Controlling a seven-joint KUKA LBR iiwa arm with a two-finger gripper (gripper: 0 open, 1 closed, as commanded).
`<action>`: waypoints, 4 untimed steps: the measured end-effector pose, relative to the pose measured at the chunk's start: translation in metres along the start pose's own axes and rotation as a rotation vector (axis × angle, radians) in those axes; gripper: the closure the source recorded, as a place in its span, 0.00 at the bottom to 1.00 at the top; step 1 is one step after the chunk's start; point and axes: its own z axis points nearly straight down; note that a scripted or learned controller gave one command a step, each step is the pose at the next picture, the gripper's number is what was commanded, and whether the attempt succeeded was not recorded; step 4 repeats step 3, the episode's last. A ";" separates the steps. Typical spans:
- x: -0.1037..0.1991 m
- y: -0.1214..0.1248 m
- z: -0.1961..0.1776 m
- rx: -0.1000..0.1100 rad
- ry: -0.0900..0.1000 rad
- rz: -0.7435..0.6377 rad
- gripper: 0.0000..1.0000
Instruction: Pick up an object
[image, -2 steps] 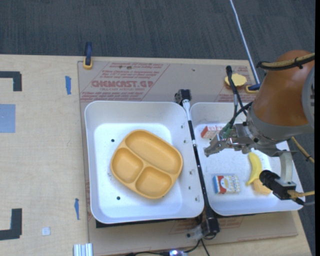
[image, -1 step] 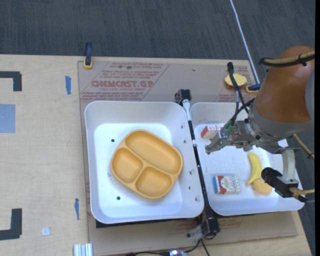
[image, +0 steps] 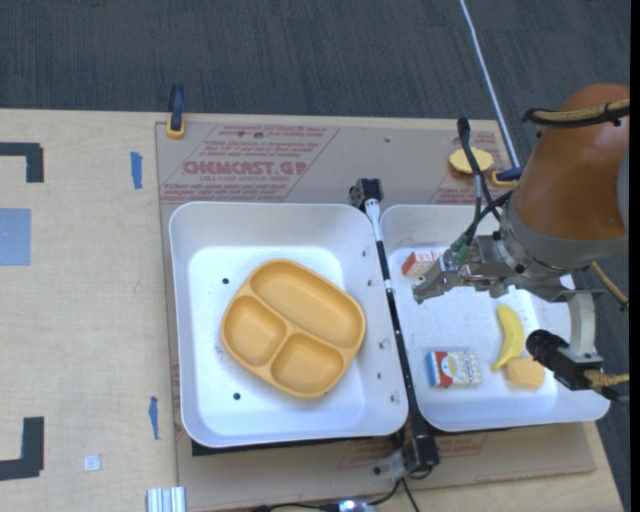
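In the right bin (image: 470, 410) lie a yellow banana (image: 510, 336), an orange-yellow lump (image: 526, 374) just below it, a small blue and white carton (image: 453, 368) toward the front, and a red and white packet (image: 421, 263) near the back left. My gripper (image: 432, 284) hangs over the left part of this bin, pointing left, just below the red and white packet and above the carton. Nothing shows between its fingers.
The left bin (image: 200, 300) holds a yellow divided plate (image: 292, 328) with three compartments. A black divider with clamps (image: 385, 290) runs between the bins. A yellow disc (image: 470, 160) lies on the board behind the right bin. The arm's orange band (image: 580, 160) looms over the right bin's back.
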 end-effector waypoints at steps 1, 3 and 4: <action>0.038 -0.015 0.043 0.039 0.007 0.010 1.00; 0.039 -0.012 0.023 0.032 0.006 0.008 1.00; 0.039 -0.012 0.023 0.032 0.006 0.008 1.00</action>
